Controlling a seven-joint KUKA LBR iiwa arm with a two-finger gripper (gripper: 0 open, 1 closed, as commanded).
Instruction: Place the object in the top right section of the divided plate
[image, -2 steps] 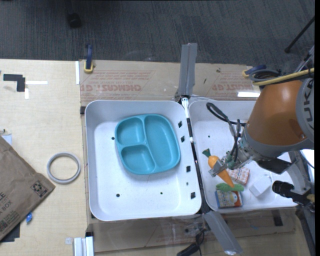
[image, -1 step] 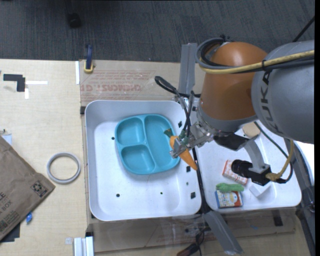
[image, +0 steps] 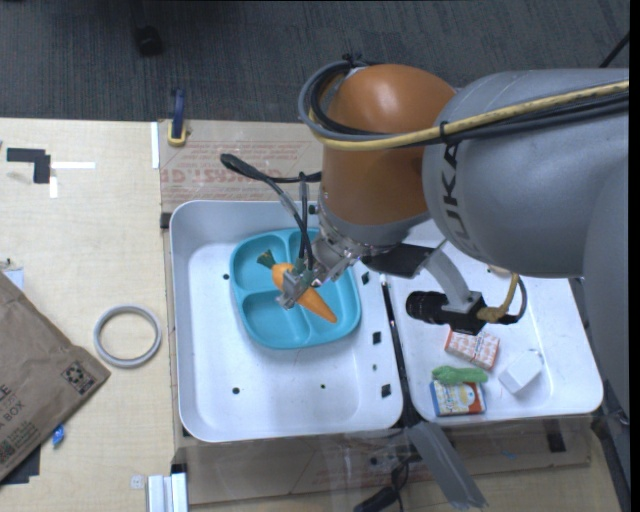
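Roughly, left to right:
Bench: pale wood surface (image: 80, 250) on the left, with dark carpet floor (image: 250, 50) along the top at 12 o'clock.
Black mark: an L-shaped black piece (image: 30, 160) with a white strip beside it, at 10 o'clock.
Cardboard box: brown box (image: 30, 385) at 8 o'clock, printed "BOX" at its lower edge, with a small square code label.
Tape ring: grey ring (image: 127, 334) lying flat on the wood, just left of the left bin.
Clamp: small blue and yellow clamp (image: 177, 118) at 11 o'clock.
Cardboard sheet: brown sheet (image: 240, 165) behind the bins with red lettering, too faint to read.
Left bin: white bin (image: 280, 400) holding the divided plate (image: 270, 325), teal, near its top centre.
Carrot: orange carrot (image: 312, 297) with green top, lying across the plate's right side at the divider.
Gripper: gripper (image: 296, 288) sits on the carrot; whether its fingers clamp it I cannot tell.
Arm: grey arm (image: 530, 160) with orange band, lettering "UKA" readable.
Right bin: white bin (image: 560, 320) with a red-white carton (image: 472, 348), a green item (image: 458, 375), a printed packet (image: 458, 398), a white block (image: 520, 374).
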